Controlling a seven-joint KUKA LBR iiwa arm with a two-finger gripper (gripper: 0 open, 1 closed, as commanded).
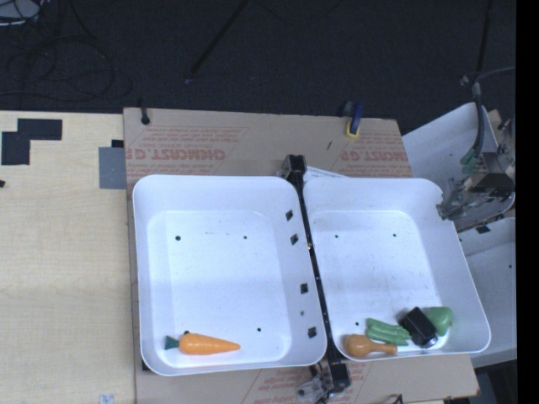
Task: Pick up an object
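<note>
An orange toy carrot (209, 343) with a green top lies along the front wall of the left bin (147, 225). In the front right corner of the right bin (379, 194) sit an orange gourd-shaped toy (369, 347), a green pod (387, 332), a black block (418, 326) and a round green piece (440, 316), all bunched together. My gripper (459, 204) hangs at the right bin's far right rim, outside the bin and well away from every object. Nothing shows between its parts.
A black divider with clips (305, 259) runs between the two bins. Both bins rest on a cardboard sheet (253, 141) on a pale wooden bench. A blue and yellow clamp (353, 119) grips the cardboard's back edge.
</note>
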